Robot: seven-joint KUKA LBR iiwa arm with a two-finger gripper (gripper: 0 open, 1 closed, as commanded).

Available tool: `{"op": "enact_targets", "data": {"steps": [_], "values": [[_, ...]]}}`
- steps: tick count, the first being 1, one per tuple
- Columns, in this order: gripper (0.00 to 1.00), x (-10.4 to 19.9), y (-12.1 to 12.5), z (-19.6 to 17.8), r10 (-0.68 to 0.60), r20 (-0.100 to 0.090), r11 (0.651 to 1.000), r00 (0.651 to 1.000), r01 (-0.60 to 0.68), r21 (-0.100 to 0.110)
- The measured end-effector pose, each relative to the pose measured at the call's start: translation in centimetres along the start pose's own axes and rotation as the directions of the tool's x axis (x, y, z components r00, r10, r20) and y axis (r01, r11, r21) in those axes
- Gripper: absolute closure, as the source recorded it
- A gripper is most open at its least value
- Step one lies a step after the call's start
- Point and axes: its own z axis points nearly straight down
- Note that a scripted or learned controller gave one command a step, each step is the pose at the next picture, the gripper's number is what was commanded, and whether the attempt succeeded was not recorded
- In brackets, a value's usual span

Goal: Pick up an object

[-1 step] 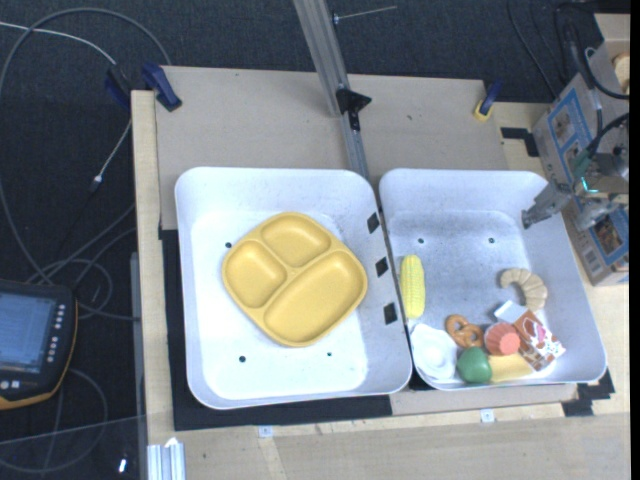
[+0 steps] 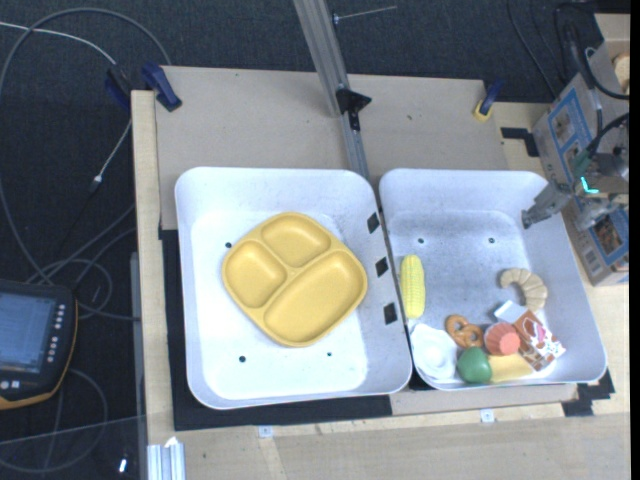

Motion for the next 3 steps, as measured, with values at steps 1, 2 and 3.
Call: {"op": "enact_targets", "data": {"steps": [1,2,3], "values": [[0.0,0.2,-0.1,4.2,0.001,-0.001,1.0,1.0,-0.001,0.003],[0.0,-0.6,-0.8,9.7,0.002,-0.001,1.0,1.0,-0.002,0.005],[0.0,-1.0,-1.3,14.2,0.001,-0.001,1.0,1.0,-0.001,0.004]]}}
